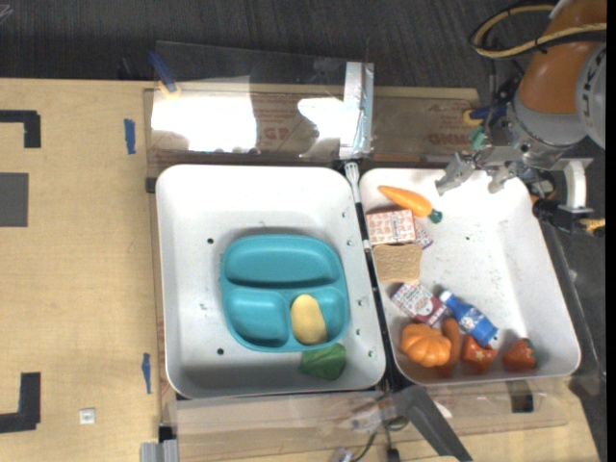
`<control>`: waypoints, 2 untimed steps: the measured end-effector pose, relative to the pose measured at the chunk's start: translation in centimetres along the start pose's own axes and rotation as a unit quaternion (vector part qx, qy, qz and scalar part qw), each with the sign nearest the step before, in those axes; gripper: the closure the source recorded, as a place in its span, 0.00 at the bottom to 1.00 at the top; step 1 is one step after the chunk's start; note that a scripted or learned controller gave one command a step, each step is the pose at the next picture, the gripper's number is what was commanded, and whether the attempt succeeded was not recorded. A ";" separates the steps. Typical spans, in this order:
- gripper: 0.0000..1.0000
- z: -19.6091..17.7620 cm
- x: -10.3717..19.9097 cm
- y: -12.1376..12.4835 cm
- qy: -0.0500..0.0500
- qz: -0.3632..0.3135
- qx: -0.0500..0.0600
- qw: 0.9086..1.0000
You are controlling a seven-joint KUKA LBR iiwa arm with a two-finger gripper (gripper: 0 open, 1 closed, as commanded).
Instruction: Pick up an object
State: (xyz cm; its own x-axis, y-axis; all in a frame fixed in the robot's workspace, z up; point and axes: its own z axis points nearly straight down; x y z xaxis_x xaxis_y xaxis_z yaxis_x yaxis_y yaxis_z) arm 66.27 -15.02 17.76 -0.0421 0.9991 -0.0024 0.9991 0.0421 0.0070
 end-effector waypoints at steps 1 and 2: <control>0.00 7.7 2.9 -0.5 -0.001 -0.017 -0.002 1.000; 1.00 6.8 3.0 -0.5 0.001 -0.017 0.001 1.000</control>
State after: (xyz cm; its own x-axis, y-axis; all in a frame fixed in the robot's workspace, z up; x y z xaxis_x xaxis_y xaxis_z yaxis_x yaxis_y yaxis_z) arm 65.71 -12.06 10.95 -0.0760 0.9971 -0.0012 0.9971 0.0761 0.0041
